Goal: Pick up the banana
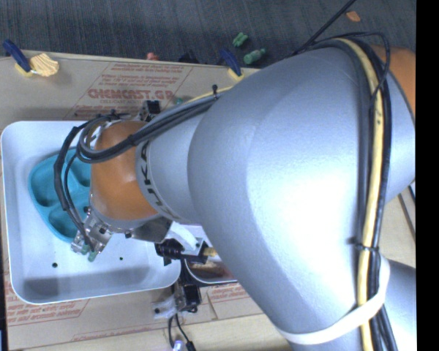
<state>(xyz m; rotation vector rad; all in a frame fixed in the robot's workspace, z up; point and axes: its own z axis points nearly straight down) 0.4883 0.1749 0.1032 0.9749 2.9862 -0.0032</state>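
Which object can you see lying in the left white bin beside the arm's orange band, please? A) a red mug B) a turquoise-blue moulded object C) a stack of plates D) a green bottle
B: a turquoise-blue moulded object lies against the left side of the white bin, partly hidden by the arm's orange band.

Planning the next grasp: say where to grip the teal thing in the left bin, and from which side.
Probably its exposed left edge, coming down from above. The teal thing lies flat in the left bin, its lobed outline gives narrow spots to pinch across, and the arm covers its right part, leaving that side alone reachable.
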